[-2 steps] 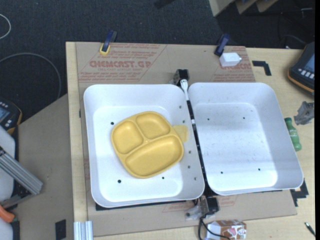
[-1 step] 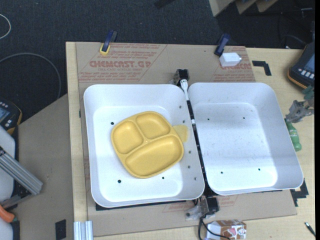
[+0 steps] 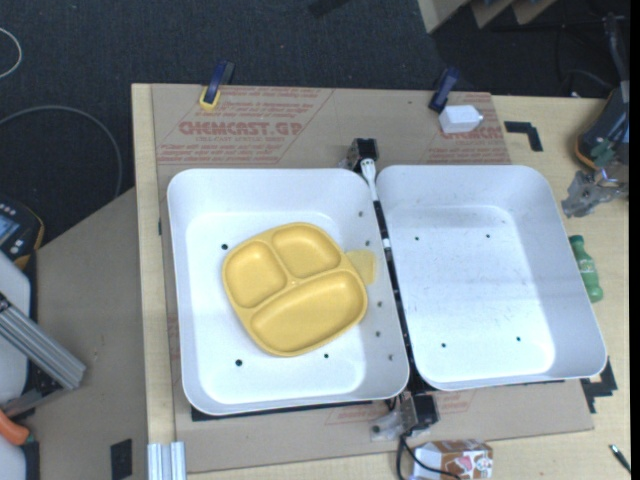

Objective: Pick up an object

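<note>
Pincer point(image 3: 590, 193) sits at three o'clock, outside the bins; whether it is open or closed I cannot tell. Nothing is picked yet: the yellow tray point(image 3: 293, 288) lies flat in the left bin point(image 3: 190, 268). Board point(image 3: 250, 128) on the counter reads "CHEMCAST GP".

- We see a yellow plastic divided plate point(image 3: 293, 288) with three compartments lying flat and face up in the left shallow white bin point(image 3: 200, 368).
- It sits near the bin's middle, turned at a slant, the two small compartments toward the far side and the large one nearer us.
- Its right rim lies close to the bin's right wall.
</note>
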Robot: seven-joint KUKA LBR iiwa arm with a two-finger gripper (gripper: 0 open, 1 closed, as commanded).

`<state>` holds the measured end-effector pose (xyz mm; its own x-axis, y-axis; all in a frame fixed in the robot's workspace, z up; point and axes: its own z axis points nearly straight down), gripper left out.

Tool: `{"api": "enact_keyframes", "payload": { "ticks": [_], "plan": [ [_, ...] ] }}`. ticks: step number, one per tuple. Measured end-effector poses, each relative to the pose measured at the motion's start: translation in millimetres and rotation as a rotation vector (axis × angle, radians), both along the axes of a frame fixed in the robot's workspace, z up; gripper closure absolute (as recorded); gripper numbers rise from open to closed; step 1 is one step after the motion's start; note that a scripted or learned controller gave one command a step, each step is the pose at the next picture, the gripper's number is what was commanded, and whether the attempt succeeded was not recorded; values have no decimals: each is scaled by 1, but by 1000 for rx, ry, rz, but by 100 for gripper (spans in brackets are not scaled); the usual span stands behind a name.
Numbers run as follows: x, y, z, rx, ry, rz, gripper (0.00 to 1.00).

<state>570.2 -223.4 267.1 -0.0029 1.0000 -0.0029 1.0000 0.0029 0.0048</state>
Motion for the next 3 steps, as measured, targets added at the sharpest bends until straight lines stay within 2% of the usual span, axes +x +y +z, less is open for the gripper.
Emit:
{"api": "enact_keyframes", "payload": {
  "ticks": [1, 2, 3],
  "plan": [
    [-37, 131, 47, 8, 2, 11, 100],
    [-65, 217, 26, 7, 10, 7, 100],
    [-91, 298, 138, 9, -9, 9, 100]
  ]
}}
